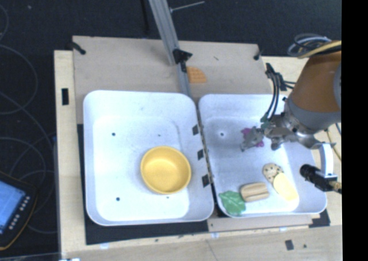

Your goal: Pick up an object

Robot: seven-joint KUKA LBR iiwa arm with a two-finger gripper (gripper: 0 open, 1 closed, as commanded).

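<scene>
I'd lower the gripper (260, 139) squarely onto the purple toy (250, 135) at its nine o'clock (jaw spread I cannot tell), then close

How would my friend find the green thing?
Look in the right bin, at its near left corner. The green thing lies there, touching a tan roll. It is the only green, leafy-looking item among them.

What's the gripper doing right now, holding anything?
Gripper: over the right bin, at a small purple object; open or shut cannot be told, no hold confirmed.
</scene>
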